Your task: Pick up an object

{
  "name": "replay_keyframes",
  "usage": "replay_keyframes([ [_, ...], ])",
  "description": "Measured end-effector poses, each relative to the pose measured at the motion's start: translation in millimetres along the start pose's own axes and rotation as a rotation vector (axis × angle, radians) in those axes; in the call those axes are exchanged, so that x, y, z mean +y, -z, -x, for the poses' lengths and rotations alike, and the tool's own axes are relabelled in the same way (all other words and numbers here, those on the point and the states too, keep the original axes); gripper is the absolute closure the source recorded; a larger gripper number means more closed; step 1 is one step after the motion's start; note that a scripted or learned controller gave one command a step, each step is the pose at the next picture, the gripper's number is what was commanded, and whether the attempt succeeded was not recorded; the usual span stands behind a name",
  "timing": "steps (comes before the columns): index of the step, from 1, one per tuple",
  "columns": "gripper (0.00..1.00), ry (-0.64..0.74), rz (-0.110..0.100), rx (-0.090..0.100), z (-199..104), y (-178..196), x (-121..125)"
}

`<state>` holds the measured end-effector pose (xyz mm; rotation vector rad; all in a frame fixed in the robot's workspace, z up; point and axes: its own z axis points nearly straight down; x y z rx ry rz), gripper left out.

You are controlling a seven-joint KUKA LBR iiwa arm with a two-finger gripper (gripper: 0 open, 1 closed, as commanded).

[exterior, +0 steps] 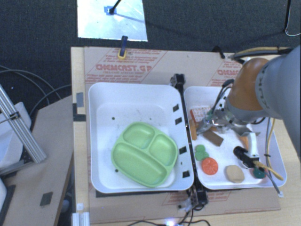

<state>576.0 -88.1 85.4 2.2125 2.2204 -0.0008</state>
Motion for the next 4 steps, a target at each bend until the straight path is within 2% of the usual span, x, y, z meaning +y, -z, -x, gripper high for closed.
replay_keyframes([
  [1,1.00,-0.002,0.002,0.003,-1,11,0],
  [2,1.00,-0.002,-0.005,0.005,-3,-1,-11],
  [3,1.00,-0.002,-0.003,0.006,-3,10,-11],
  [4,1.00,0.000,-0.002,0.006,-6,-1,2],
])
